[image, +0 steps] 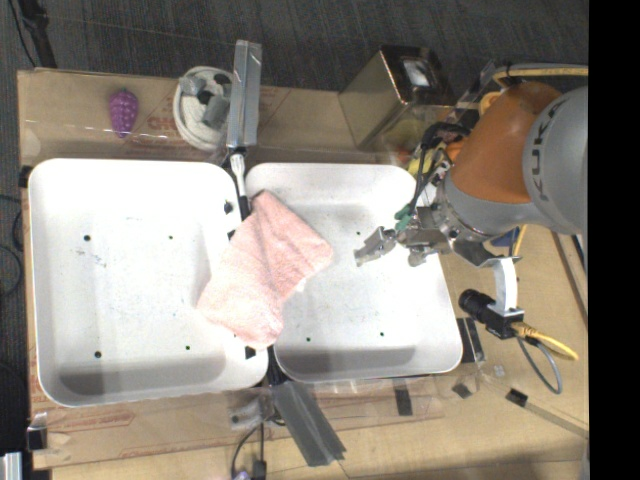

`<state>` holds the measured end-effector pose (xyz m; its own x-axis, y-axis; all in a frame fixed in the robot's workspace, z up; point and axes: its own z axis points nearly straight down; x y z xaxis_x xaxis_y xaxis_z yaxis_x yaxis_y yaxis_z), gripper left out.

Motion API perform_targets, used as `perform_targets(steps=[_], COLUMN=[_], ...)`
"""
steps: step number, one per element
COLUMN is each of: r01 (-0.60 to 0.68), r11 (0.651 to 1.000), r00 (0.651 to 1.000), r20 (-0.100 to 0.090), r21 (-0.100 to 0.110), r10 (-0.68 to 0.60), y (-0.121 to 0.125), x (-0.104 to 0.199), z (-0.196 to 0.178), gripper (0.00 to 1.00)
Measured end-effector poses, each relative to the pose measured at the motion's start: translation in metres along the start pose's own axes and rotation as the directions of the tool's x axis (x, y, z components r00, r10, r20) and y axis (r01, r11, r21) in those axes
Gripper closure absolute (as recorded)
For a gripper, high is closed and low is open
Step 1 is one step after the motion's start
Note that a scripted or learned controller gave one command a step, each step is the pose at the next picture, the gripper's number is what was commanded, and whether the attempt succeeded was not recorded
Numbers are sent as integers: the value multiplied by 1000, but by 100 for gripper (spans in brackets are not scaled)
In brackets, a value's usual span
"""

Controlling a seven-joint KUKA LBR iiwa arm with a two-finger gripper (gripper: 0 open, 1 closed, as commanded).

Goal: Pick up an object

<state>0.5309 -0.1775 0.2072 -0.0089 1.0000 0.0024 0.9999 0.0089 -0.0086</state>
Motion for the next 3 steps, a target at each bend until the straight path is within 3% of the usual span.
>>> perform_targets(steps=[1, 2, 3], r01=[95, 221, 336], r11=[995, 975, 942], r00=[995, 975, 942], r20=[2, 2, 3], r21=[-2, -3, -4], r10=[-95, -221, -336], y=[52, 69, 128], x=[61, 60, 63], z=[35, 118, 117], gripper=[0, 0, 0])
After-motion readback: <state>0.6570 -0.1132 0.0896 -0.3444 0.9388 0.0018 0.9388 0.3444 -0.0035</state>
